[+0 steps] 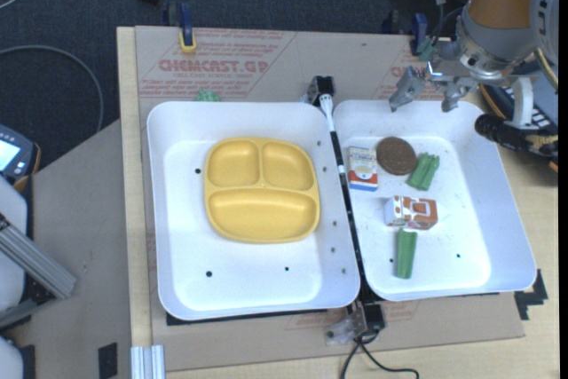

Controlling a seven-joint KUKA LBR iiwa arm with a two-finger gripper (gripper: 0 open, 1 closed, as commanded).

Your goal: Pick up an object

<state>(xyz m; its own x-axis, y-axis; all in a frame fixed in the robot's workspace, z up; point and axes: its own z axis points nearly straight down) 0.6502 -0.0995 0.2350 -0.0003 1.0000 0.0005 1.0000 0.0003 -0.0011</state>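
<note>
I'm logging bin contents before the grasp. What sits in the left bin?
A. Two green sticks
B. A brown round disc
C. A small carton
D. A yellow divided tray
D: the yellow divided tray lies alone in the left bin, while the disc, sticks and cartons are all in the right bin.

The right bin (497, 217) holds a tight cluster in its left half: carton (362, 169), brown disc (396, 155), two green sticks (424, 171) (406, 254) and a small box (413, 211). Gaps between them are narrow. Its right half and lower edge lie bare, giving open passage. In the left bin (169, 217), a yellow tray (262, 189) takes the middle, with bare white floor around it.
</note>
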